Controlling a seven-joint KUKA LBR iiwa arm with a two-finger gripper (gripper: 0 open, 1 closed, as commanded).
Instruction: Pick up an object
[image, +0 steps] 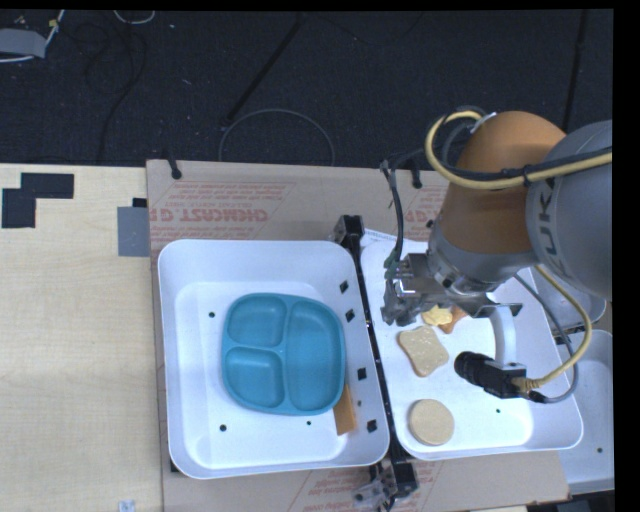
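The bread slice (424, 351) and round biscuit (432, 422) look light, flat, stiff — best pinched edgewise; I cannot tell the fingers' state.

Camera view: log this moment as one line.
gripper: low in right bin, fingers unclear | beside it: yellow piece, toast slice, round cookie | left bin: blue divided plate

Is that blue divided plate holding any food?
Empty. The blue divided plate lies flat in the left white bin, its three compartments showing bare blue.
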